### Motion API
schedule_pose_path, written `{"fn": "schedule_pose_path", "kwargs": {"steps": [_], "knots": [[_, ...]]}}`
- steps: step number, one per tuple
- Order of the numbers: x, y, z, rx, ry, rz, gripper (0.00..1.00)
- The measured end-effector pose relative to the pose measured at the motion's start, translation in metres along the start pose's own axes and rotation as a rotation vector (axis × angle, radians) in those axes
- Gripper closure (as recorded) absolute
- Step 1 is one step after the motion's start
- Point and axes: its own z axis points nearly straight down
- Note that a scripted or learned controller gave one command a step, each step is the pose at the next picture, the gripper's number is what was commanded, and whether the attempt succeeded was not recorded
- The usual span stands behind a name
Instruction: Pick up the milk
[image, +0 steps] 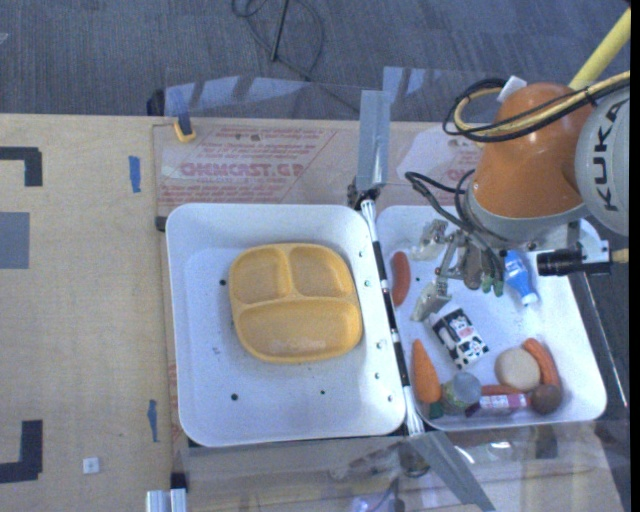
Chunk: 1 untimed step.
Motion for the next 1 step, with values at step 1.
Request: {"fn": "schedule_pose_path", "kwargs": {"steps": [1], "knots": [[0.029,-0.0659,0.0523,0.001,0.004,-0.179,0.0]]}}
